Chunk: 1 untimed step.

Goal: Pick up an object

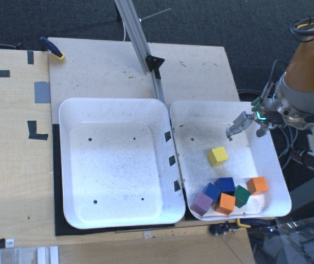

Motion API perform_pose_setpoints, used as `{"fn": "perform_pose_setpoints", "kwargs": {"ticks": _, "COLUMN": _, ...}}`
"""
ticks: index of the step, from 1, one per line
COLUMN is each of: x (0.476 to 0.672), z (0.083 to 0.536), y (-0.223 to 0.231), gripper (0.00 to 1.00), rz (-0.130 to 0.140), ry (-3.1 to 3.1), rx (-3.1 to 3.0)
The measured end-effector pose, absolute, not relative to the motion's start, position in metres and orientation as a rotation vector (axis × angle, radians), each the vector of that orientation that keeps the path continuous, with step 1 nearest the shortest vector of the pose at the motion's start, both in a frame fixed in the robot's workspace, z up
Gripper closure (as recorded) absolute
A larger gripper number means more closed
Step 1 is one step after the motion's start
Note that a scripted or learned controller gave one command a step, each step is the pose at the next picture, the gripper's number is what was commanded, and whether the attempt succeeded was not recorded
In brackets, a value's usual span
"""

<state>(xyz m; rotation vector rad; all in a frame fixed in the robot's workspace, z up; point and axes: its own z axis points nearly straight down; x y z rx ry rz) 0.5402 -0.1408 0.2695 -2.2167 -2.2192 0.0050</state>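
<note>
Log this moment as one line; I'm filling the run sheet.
phase: approach | hand: over right bin, holding nothing seen | nearest: yellow cube | other cubes: clustered at near edge

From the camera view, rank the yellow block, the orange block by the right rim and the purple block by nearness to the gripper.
1. Yellow block, mid-bin, just below the gripper.
2. Orange block, toward the right rim.
3. Purple block, front left corner of the right bin.

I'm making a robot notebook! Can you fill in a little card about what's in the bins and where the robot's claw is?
left bin: no blocks seen in it
right bin: holds the blocks
yellow block: alone, mid-bin
near-corner cluster: two blue blocks, two orange blocks, green block, purple block
gripper: over the right bin, up-right of the yellow block, holding nothing
</note>
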Motion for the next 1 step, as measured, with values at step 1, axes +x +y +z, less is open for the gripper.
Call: {"fn": "perform_pose_setpoints", "kwargs": {"ticks": 1, "x": 0.541, "z": 0.2719, "y": -0.1408, "gripper": 0.0, "rz": 0.001, "ry": -2.223, "rx": -2.218}}
